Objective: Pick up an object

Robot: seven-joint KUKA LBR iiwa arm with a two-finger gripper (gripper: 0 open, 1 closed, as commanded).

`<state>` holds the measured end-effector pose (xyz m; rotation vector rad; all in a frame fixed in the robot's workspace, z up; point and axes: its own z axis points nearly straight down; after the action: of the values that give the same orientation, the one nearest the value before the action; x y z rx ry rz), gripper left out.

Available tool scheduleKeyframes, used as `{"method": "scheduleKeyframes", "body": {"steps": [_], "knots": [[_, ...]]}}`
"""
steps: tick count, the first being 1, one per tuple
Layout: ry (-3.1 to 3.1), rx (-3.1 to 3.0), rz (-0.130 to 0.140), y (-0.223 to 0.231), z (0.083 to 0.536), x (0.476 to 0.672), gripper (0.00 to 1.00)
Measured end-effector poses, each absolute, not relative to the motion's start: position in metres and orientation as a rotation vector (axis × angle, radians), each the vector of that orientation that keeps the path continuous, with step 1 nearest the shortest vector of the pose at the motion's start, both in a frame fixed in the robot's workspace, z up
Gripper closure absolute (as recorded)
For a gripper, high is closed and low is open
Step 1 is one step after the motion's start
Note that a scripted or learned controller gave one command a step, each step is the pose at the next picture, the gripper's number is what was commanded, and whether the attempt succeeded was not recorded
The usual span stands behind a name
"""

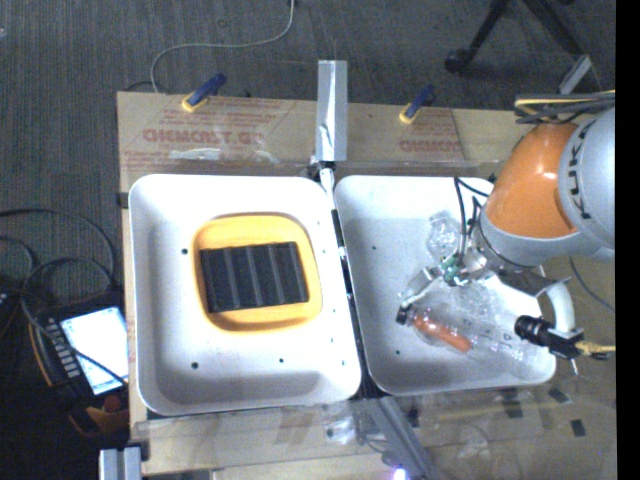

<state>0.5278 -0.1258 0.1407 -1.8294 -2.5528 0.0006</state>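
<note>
over right bin (400,208): clear crinkled plastic object (470,320), orange inside.

A clear plastic tube-shaped object with an orange insert and a dark cap (443,330) lies flat in the right-hand bin, slanted — its dark end just below and left of the pincer (452,269), its orange part running away to the lower right. A crumpled clear plastic piece (441,232) sits just above the pincer, close to it — its exact form is hard to make out.
</note>
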Motion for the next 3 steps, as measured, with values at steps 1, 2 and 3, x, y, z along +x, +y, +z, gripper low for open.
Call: {"method": "scheduleKeyframes", "body": {"steps": [1,2,3], "knots": [[-2.333,-2.104,0.001,-0.133,0.144,0.523,0.0],[-2.333,-2.104,0.002,-0.133,0.144,0.523,0.0],[-2.539,-1.851,0.006,-0.17,0.098,0.6,0.0]]}}
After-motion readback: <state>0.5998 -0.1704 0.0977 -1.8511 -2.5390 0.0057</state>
